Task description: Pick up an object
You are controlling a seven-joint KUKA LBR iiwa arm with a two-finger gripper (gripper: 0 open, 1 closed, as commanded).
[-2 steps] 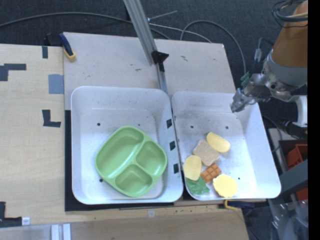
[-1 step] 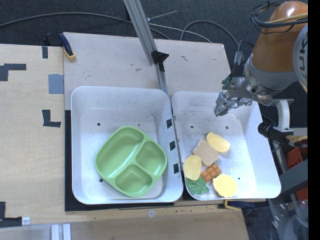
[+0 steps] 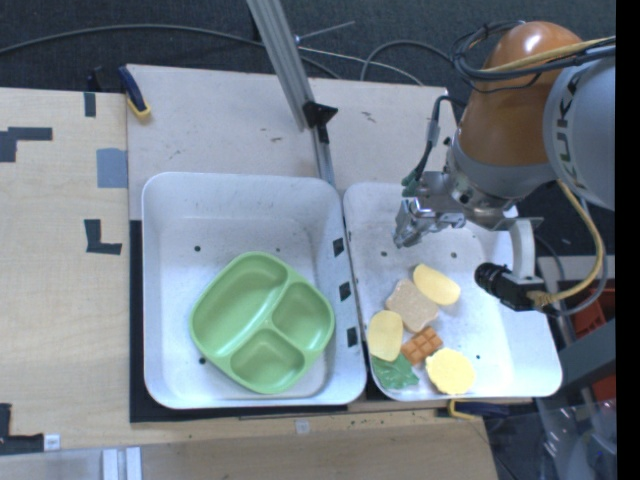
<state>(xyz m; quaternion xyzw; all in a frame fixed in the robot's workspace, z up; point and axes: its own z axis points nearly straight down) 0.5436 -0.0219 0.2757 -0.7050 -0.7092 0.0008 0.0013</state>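
Note:
Several toy food pieces lie in the near part of the right bin (image 3: 520, 353): a yellow oval (image 3: 437, 285), a tan bread slice (image 3: 412, 305), a yellow lump (image 3: 385, 335), an orange waffle piece (image 3: 422, 345), a green leaf (image 3: 397, 372) and a yellow disc (image 3: 451, 371). My gripper (image 3: 408, 234) hangs over the far left part of this bin, just beyond the yellow oval and bread slice and apart from them. I see nothing held in it.
The left bin (image 3: 175, 218) holds a green divided plate (image 3: 263, 321) at its near middle. A grey metal post (image 3: 285, 53) slants across the bench behind the bins. A black part of the arm (image 3: 505, 283) juts over the right bin's right side.

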